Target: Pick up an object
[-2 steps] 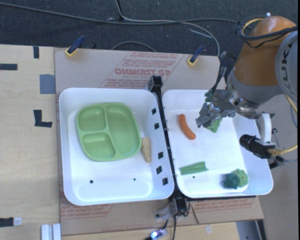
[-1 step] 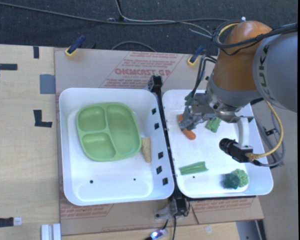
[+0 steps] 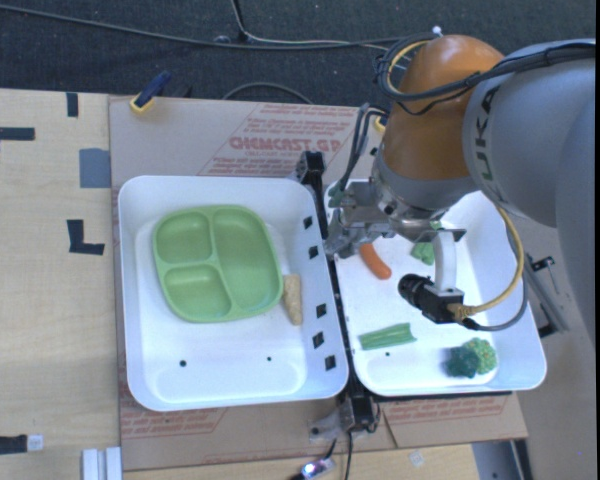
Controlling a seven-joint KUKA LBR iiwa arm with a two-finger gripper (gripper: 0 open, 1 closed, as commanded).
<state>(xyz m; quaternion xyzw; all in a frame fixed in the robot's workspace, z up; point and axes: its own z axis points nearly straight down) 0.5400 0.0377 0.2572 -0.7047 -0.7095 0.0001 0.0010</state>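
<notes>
The arm [image 3: 480, 118] enters from the right side of the camera view and positions its wrist over the right bin [image 3: 510, 368], close to that bin's left wall. The pincer [image 3: 365, 236] hangs below the orange band at the inner edge of the right bin, near the divider between the two bins. Whether the pincer is released or clenched cannot be told from this angle, because the wrist housing covers most of it; no object is seen in its grasp. An orange carrot piece [image 3: 377, 262] lies on the bin floor just below and slightly right of the pincer, very near it; contact cannot be confirmed. A small green piece [image 3: 423, 252] lies to the right of the pincer, partly hidden by wrist hardware. A flat green bean-like strip [image 3: 385, 337] lies well below the pincer, toward the near edge of the right bin. A broccoli floret [image 3: 470, 359] lies below and farther right of the pincer, near the bin's lower right corner. To the left of the pincer, across the divider, the left bin [image 3: 220, 378] holds a green sectioned plate [image 3: 217, 263]. A tan, bread-like piece [image 3: 293, 299] lies between that plate and the pincer, beside the plate's right edge and lower than the pincer.
</notes>
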